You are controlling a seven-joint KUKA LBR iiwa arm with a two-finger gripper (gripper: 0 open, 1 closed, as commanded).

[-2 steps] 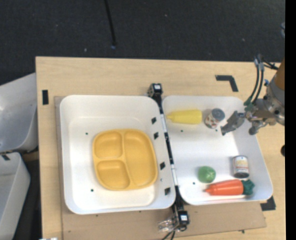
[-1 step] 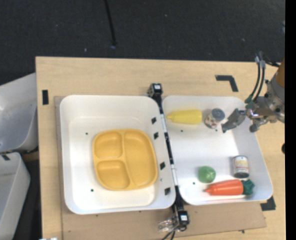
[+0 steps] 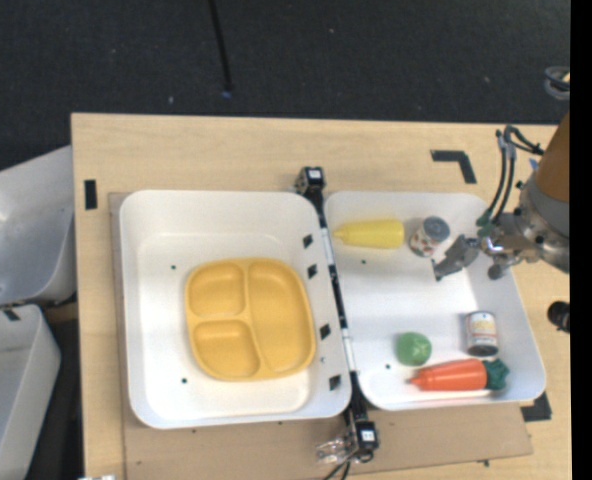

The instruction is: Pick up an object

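From my station I saw the pickable things all lying in the right bin. A yellow corn cob lay at its far left, with a small round tin just to its right. Toward the near side sat a green ball, an orange carrot along the near edge, and a small can standing just beyond the carrot's leafy end. The hand hung over the far right part of that bin, near the round tin, with nothing between its fingers that I could make out; whether they were spread or pressed together I could not tell. The left bin held a yellow divided plate lying flat in its middle. Both bins rested side by side on the desk.
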